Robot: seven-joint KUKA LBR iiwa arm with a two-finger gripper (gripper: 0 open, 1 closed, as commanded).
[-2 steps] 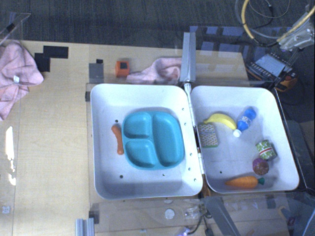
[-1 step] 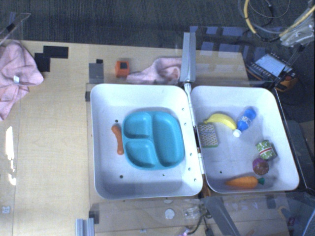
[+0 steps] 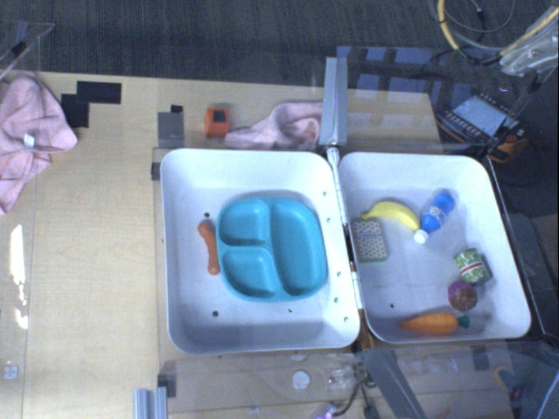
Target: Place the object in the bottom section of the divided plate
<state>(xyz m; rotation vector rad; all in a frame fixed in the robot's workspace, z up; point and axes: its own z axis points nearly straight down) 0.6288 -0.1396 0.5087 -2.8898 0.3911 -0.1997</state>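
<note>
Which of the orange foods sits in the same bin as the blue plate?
The thin orange sausage, lying left of the divided plate. The carrot lies in the right bin.

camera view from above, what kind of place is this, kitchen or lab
Most likely a robotics lab bench, not a kitchen: two white bins side by side, toy food such as a banana and carrot beside a blue divided plate, and loose cables on the floor.

Pale wooden bench [image 3: 87, 269] carrying two shallow white bins side by side, their inner rims touching: left bin [image 3: 188, 321], right bin [image 3: 507, 260]. Behind the left bin lie a pink cloth [image 3: 279, 127], a small orange block [image 3: 217, 120] and a grey block [image 3: 171, 127]. A second pink cloth [image 3: 31, 138] lies at the far left, near black markings [image 3: 92, 99].
</note>
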